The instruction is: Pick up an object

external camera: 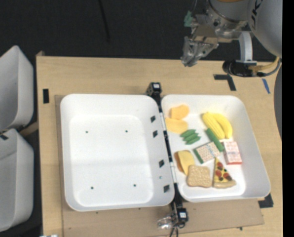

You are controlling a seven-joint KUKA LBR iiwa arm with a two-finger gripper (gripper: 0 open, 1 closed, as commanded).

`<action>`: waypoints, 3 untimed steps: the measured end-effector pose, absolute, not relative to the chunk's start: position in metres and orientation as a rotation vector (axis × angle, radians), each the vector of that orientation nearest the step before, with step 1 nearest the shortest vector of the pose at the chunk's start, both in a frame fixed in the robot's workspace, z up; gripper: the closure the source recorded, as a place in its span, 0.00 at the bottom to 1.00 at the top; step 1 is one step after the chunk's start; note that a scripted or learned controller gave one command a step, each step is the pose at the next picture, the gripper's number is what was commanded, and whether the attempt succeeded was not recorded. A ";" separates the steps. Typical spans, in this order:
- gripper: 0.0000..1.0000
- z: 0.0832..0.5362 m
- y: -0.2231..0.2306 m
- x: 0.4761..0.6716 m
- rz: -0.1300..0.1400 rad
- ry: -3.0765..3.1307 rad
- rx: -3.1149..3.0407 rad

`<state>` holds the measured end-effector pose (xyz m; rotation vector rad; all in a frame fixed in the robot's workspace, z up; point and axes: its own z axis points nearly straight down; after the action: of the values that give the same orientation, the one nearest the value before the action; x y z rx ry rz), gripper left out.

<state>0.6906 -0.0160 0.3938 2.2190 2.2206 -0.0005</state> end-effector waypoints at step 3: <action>1.00 0.454 -0.085 0.690 -0.001 2.218 2.221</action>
<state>0.6905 -0.0851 0.4544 2.2206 2.2185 -0.0013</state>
